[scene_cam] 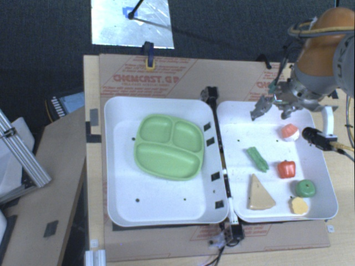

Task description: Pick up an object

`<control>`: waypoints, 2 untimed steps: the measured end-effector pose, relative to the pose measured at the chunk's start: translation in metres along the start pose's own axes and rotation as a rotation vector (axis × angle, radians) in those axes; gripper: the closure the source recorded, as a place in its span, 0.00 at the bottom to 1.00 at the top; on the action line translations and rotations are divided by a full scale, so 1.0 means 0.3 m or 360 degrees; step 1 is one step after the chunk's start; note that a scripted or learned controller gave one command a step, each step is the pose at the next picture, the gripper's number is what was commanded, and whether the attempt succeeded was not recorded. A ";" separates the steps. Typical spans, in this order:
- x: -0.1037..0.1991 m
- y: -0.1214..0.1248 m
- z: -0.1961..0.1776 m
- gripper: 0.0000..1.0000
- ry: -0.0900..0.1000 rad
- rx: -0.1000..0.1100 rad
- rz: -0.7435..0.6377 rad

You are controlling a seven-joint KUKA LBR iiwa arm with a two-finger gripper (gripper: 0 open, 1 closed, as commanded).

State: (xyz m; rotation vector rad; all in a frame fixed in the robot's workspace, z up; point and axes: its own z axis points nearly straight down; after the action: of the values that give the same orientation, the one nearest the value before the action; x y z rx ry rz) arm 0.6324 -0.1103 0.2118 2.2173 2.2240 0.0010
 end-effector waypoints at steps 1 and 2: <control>-0.009 0.003 0.207 0.00 0.0000 0.0006 0.0002; 0.025 0.013 0.388 0.00 0.0001 0.0005 -0.0003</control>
State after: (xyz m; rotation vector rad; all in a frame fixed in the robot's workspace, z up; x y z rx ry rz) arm 0.6362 -0.1029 0.0954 2.2173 2.2281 -0.0016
